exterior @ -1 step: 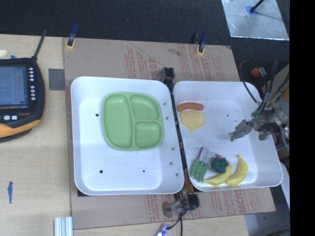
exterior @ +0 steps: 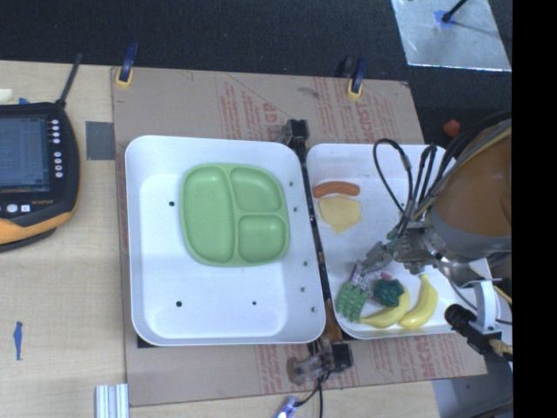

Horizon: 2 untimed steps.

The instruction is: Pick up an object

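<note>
The gripper [exterior: 372, 264] sits low in the right bin [exterior: 370, 159], toward 5 o'clock, just above the green toy [exterior: 352, 300] and dark broccoli-like piece [exterior: 389, 293], likely lining up a grasp. I cannot tell its state. 2 bananas [exterior: 409, 307] lie beside them, toward 3 o'clock.

Wooden bench [exterior: 61, 320] under cardboard sheet [exterior: 261, 103], two white bins [exterior: 148, 233], teach pendant [exterior: 30, 172].

Green tray [exterior: 233, 213] in L bin [exterior: 152, 259]; pendant [exterior: 30, 172] far L.
</note>
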Tool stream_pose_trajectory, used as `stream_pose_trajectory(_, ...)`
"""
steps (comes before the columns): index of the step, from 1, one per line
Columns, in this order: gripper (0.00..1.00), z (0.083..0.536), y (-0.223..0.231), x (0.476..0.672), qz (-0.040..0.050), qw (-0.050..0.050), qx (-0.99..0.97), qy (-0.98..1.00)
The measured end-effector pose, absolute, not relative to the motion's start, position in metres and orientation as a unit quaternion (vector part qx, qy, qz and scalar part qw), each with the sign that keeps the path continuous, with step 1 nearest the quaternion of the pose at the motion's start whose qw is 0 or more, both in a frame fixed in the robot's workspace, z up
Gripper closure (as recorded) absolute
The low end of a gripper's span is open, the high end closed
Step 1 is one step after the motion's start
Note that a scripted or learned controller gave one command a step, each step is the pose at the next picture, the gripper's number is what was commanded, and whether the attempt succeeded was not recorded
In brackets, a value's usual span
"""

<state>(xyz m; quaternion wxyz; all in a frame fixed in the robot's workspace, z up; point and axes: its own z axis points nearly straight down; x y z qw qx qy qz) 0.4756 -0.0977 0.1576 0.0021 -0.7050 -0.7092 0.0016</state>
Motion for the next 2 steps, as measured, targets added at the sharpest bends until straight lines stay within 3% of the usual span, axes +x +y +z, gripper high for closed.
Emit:
stream_pose_trajectory(1,0.0,0.094,-0.106,0.477,-0.0008,0.001,-0.705,-0.709)
stream_pose_trajectory(2,0.0,0.093,-0.104,0.502,0.0005,0.001,-0.705,-0.709)
